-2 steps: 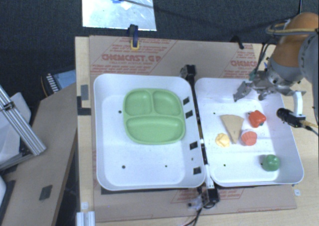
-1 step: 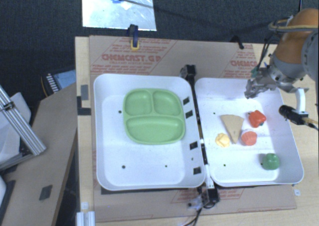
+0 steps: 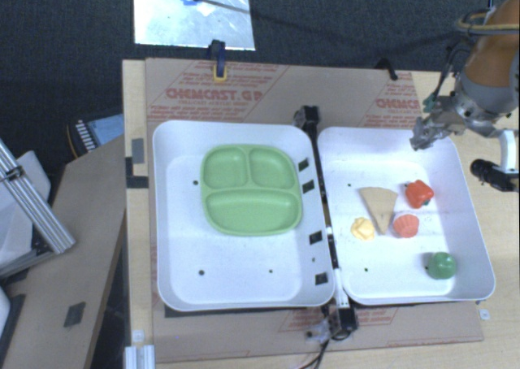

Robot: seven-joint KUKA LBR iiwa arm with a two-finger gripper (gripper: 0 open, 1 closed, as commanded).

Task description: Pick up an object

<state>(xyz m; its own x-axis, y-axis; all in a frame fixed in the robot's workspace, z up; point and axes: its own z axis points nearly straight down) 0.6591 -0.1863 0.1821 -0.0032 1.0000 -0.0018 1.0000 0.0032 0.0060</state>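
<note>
We see the grey two-finger gripper (image 3: 424,135) hovering over the right shallow white bin's (image 3: 463,197) far edge; whether it is spread, we cannot tell. A tan wedge (image 3: 379,205) lies below, untouched.

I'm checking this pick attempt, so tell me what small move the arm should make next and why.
Probably shift the gripper forward and down toward the orange-red piece, the nearest item. The gripper sits at the far edge of the right bin, above the cluster, holding nothing. The tan wedge, yellow piece, red piece and green ball lie farther off.
</note>
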